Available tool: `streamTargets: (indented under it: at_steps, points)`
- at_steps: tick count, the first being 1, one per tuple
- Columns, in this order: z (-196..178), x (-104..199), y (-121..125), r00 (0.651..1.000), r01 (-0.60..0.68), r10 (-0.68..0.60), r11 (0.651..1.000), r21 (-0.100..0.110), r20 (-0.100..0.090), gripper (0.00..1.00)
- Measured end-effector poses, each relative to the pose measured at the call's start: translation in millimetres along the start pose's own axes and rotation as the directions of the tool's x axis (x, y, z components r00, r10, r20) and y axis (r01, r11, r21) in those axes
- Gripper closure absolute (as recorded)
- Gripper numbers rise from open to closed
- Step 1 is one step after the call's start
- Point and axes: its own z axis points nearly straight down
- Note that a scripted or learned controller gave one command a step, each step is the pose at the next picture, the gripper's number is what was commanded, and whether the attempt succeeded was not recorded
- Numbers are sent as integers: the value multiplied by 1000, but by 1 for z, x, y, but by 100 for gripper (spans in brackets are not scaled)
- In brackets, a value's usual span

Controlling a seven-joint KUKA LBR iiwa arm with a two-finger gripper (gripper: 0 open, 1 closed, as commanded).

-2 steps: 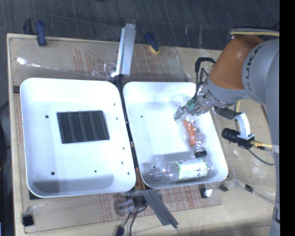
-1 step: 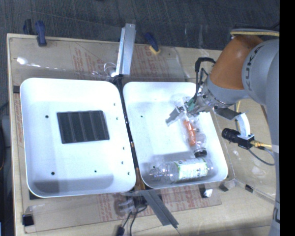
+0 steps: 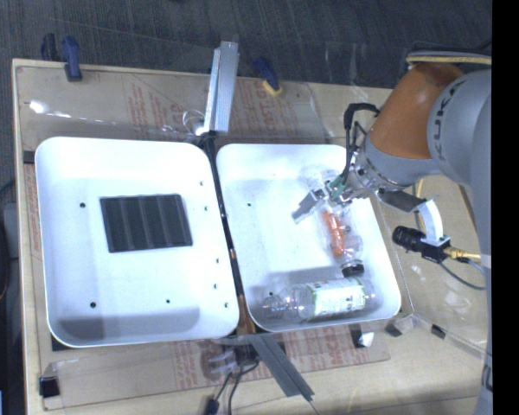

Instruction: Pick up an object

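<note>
Dark carpet beyond a pale wooden bench (image 3: 441, 353) bearing two shallow white bins side by side. Lying in the right bin (image 3: 259, 232): a clear plastic bottle with an orange filling (image 3: 339, 234), pointing away from the near wall, cap end dark and toward the near side; just beside it, along the near wall, a larger clear bottle with a white label (image 3: 329, 300) on its side. Poised directly above the far end of the orange bottle: the tool (image 3: 329, 199), fingers angled down and to the left, spread slightly apart, nothing visibly clamped between them. Close to the bottle's top, contact impossible to judge. Reaching in from the right: the grey arm (image 3: 454, 119) with its orange band. Resting flat in the left bin (image 3: 69, 188): a dark ribbed rectangular pad (image 3: 146, 223). Clipped to the bench's far edge: blue clamps (image 3: 72, 57).
</note>
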Motion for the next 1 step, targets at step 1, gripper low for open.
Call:
streamTargets:
  at_steps: [1]
  points:
    - [-2, 1, -2, 999, 43, -43, 999, 1, -1, 0]
